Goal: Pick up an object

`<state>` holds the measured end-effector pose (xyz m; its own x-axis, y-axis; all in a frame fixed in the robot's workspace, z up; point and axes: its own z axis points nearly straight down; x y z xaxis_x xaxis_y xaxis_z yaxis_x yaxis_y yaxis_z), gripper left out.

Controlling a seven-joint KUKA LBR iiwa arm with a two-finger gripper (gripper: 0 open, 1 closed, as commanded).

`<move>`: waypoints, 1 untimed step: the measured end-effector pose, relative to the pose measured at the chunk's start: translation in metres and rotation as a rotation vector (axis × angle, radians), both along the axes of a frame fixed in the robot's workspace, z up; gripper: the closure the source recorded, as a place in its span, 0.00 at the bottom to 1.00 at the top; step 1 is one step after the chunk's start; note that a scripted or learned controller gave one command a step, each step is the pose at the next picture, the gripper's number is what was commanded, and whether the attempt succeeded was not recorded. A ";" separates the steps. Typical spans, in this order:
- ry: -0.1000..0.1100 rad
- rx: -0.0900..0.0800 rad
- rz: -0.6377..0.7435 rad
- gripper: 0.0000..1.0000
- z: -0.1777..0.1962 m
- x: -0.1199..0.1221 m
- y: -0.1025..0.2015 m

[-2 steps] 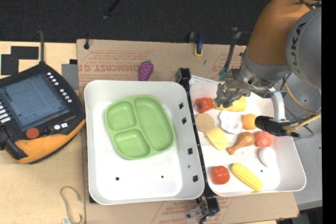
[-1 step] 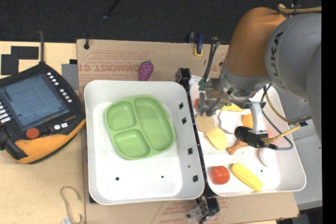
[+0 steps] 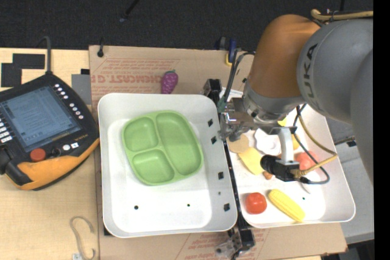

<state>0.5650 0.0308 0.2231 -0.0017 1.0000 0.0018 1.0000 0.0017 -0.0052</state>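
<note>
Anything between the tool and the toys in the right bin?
Nothing visible blocks it. The tool hangs low over the right bin's left edge, right above a tan piece and yellow wedge. The red tomato and corn lie apart, nearer the front.

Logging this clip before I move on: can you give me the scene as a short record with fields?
left bin: holds a green divided plate
right bin: holds small toy foods
items in right bin: red tomato, yellow corn, yellow wedge, a white piece
arm: reaches in from the right, over the right bin
tool: low over the right bin's upper left part; grip state unclear
outside bins: purple grapes, teach pendant at left
</note>
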 end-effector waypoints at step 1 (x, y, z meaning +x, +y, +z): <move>-0.004 -0.001 -0.001 1.00 0.009 0.000 0.009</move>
